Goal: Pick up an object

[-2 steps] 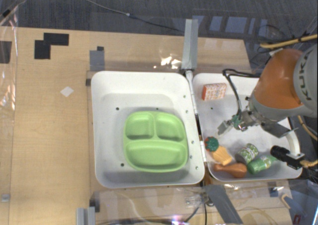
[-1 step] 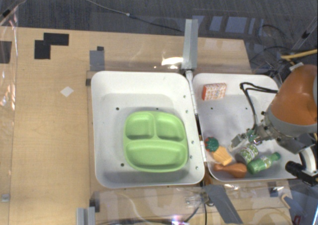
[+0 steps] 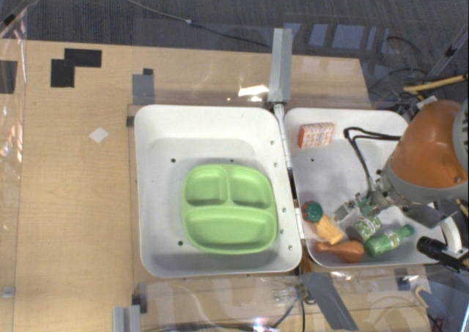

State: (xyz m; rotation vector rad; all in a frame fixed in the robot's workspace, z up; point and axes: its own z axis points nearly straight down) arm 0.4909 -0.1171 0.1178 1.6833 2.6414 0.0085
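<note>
Objects for picking lie clustered in the right bin (image 3: 330, 169), mostly along its near edge. Largest on the wooden surface (image 3: 73, 198) are the two shallow white bins set side by side. The left bin (image 3: 157, 176) holds one thing: a light green divided plate (image 3: 229, 208) with three compartments, lying flat toward the bin's near right part.

The grey arm with its orange band (image 3: 431, 151) comes in over the right bin's right edge and covers that side of the bin. A black cable (image 3: 359, 149) loops from the arm across the bin floor.

In the right bin, a small red and white carton (image 3: 316, 135) lies alone near the far left corner, well apart from the rest. Along the near edge, a green bottle (image 3: 388, 241) lies on its side, with a brown drumstick-shaped toy (image 3: 341, 250) to its left. A yellow wedge (image 3: 330, 230) sits just above the drumstick, and a small round green item with a red spot (image 3: 313, 211) rests near the bin's left wall.

The gripper (image 3: 364, 209) hangs low over a small green item just left of the bottle; whether its fingers are spread or pressed together, I cannot tell, since metal parts and toys blur together there.
</note>
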